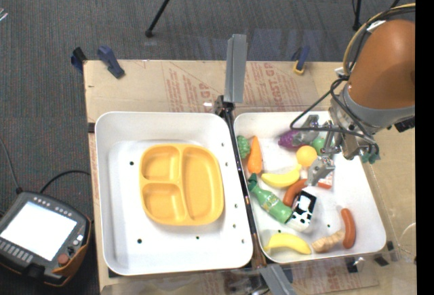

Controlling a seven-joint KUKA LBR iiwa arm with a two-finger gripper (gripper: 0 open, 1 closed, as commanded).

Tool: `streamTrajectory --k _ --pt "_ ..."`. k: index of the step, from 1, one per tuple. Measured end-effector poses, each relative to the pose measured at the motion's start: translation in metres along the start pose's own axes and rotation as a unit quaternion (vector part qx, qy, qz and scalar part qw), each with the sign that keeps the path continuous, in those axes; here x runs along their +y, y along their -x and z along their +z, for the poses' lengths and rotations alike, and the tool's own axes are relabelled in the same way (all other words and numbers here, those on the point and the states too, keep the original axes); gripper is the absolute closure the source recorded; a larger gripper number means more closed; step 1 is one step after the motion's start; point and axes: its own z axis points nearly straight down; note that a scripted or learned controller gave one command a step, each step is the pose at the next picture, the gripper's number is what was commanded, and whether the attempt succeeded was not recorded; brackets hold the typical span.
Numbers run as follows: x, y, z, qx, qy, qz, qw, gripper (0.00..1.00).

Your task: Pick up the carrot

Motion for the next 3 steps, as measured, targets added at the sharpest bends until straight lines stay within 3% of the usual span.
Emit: streamTrajectory --k 1,2,3 --pt "0.01 0.056 0.154 0.002 0.001 0.075 0.9972 0.0" --pt "0.018 0.068 0.149 -0.002 0.0 0.054 0.9986 0.0" --pt "0.02 0.051 0.15 0.001 0.0 0.222 0.975 0.0"
